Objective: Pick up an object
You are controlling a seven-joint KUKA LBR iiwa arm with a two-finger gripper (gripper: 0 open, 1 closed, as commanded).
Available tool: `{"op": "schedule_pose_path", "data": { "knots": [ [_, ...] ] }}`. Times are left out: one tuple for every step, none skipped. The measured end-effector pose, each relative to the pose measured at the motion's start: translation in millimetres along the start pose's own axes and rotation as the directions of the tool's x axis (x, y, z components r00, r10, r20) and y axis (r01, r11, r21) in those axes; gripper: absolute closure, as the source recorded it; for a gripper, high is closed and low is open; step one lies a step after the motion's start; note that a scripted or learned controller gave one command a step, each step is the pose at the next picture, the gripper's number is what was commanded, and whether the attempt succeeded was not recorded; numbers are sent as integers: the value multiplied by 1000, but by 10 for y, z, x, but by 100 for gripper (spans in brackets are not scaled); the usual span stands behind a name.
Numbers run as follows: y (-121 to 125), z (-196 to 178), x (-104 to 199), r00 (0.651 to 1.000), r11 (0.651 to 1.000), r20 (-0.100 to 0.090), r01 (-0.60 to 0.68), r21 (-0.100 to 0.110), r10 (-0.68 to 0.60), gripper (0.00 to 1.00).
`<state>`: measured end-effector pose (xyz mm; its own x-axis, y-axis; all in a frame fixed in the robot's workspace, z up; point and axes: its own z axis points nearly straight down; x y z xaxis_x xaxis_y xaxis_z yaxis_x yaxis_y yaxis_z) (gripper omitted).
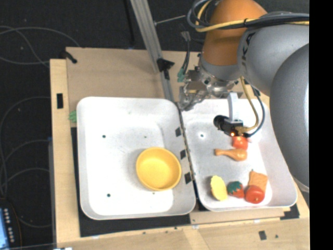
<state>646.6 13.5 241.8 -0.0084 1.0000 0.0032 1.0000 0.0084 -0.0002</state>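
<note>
The red tomato (254, 194) sits at the near edge of the right bin (281, 191), with a yellow piece (218, 187) beside it and a yellow bowl (158, 169) in the left bin. The tool (190, 99) hovers over the right bin's far corner; I cannot tell its state. This looks like the approach step, so next it must descend over one object.

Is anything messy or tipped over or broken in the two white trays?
Nothing stands out. The yellow bowl sits upright in the left bin. The toy foods, a small tomato, a tan pear-like piece, a yellow piece and a red tomato, lie loose in the right bin. Nothing looks spilled or broken.
</note>
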Motion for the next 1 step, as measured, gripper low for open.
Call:
{"op": "schedule_pose_path", "data": {
  "knots": [
    [38,9,552,1000,1000,2,-5,0,5,100]
  ]
}}
